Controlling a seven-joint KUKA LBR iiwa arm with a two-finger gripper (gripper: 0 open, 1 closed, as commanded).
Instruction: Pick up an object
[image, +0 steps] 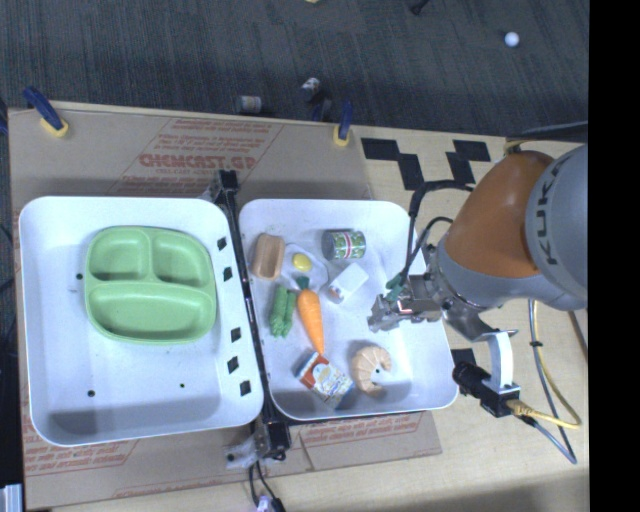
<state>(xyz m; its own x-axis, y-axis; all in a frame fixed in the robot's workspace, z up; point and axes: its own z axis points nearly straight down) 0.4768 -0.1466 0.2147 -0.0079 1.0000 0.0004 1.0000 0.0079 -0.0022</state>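
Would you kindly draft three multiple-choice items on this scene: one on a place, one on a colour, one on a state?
1. Where does the green divided tray lie?
A. left bin
B. right bin
C. on the cardboard

2. What colour is the carrot?
A. purple
B. orange
C. white

3. How does the small can rest?
A. on its side
B. stacked on the tray
C. between the gripper's fingers

Answers: 1 A, it sits in the left bin. 2 B, its body is orange. 3 A, it lies sideways in the right bin, apart from the gripper.
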